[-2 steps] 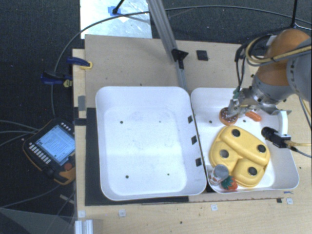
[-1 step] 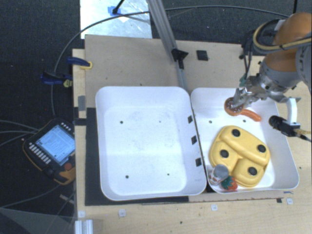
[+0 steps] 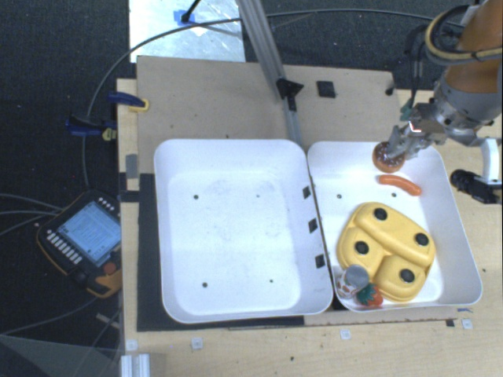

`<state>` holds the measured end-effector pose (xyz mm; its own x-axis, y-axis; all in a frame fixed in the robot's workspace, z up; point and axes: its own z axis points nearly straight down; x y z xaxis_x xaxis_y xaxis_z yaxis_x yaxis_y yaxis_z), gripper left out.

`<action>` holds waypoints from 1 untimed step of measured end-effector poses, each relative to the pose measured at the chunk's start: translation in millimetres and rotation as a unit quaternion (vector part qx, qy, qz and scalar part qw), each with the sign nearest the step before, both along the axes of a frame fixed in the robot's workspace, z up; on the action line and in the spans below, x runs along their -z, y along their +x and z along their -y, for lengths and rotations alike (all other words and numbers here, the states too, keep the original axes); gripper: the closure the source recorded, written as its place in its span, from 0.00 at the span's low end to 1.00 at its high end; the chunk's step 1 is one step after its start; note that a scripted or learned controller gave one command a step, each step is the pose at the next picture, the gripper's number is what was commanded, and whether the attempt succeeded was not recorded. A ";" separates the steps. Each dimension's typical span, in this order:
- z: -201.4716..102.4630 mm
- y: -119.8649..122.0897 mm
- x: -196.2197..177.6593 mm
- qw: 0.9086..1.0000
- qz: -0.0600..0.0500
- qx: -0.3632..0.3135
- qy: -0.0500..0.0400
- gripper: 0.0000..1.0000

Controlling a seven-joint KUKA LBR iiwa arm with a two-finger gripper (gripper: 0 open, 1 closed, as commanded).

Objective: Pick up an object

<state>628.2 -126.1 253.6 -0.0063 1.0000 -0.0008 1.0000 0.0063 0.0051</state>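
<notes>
My gripper (image 3: 399,144) hangs over the far edge of the right bin (image 3: 456,210), directly above a small brown round object (image 3: 386,161) that lies against the bin's back wall. The gripper's tip covers part of that object. An orange sausage-shaped piece (image 3: 399,184) lies just in front of it. A large yellow moulded toy with three dark holes (image 3: 387,250) fills the bin's near half. Small grey, green and red pieces (image 3: 359,286) are bunched in the near left corner.
The left bin (image 3: 177,210) stands beside the right one, with black clips along the shared wall. A metal pole (image 3: 263,38) slants across the bench's far side. A teach pendant (image 3: 82,238) lies on the floor at left, with cables around it.
</notes>
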 end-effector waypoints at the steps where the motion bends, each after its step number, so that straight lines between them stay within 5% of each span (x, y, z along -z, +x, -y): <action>1: -53.6 -7.5 -4.0 1.000 -0.002 -0.002 0.001 1.00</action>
